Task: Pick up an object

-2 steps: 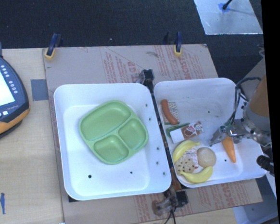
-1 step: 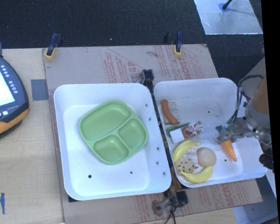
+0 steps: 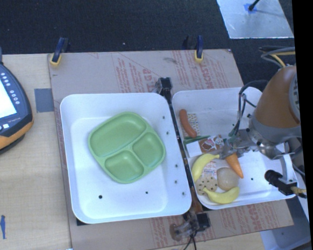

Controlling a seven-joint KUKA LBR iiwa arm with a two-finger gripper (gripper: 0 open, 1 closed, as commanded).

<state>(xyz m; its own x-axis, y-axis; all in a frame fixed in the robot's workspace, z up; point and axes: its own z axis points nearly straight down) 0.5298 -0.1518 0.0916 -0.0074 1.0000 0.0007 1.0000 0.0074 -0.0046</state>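
Here, tapered carrot (image 3: 234,165) between jaws

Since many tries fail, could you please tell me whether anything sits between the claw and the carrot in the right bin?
Nothing visible does. The claw is right at the carrot's upper end in the right bin. A banana lies to the carrot's left and a pale round item just below it, both beside rather than between.
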